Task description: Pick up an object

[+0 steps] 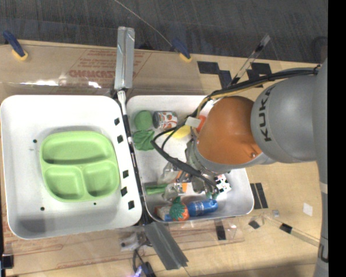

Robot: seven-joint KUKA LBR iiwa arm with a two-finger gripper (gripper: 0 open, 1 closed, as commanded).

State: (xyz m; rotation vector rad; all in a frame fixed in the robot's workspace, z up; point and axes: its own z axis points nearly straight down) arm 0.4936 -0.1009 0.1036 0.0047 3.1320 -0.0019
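The gripper (181,180) sits low in the right bin (242,203) amid clutter, its state impossible to tell. Just below it lie a blue bottle (203,206) and perhaps an orange-green toy (177,212). The left bin (17,154) holds a green divided tray (79,165).

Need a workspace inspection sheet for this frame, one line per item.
Surface: two white bins side by side, left bin, right bin, on a wooden bench.
Job's things: green soft toy, small can, blue bottle in right bin.
Clutter: green divided tray in left bin.
End effector: low over the right bin's pile, fingers hidden by wrist.
Cables: black cables along the arm.
Surroundings: blue clamps at bench edge.
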